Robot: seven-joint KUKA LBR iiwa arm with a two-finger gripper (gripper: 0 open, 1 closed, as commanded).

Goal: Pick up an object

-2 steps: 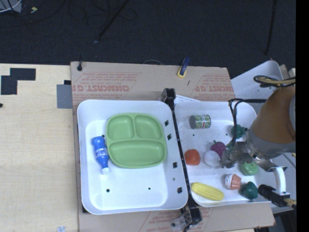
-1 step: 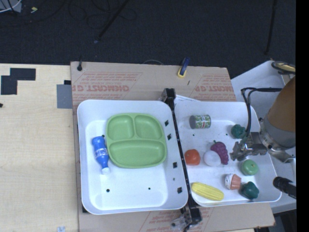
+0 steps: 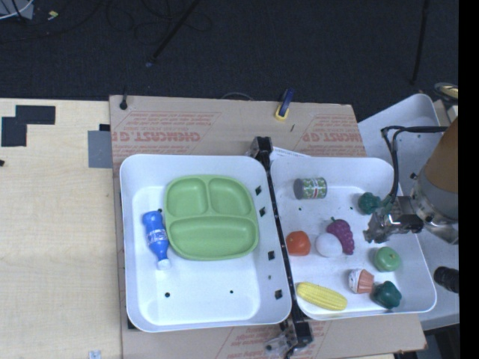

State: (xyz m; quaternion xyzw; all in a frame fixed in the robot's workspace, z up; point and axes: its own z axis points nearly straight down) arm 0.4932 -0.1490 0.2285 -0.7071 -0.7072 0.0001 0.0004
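Metal gripper (image 3: 383, 225) poised low in right bin (image 3: 338, 173) between teal piece (image 3: 367, 203) and green ball (image 3: 387, 259), empty, finger spread indiscernible, presumably seeking a pick.

Orange band (image 3: 447, 163), grey metal wrist (image 3: 434, 204), black cable (image 3: 393, 155)

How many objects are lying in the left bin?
2: a green divided plate in the middle of the left bin, and a blue bottle touching the plate's left edge. Nothing appears hidden there.
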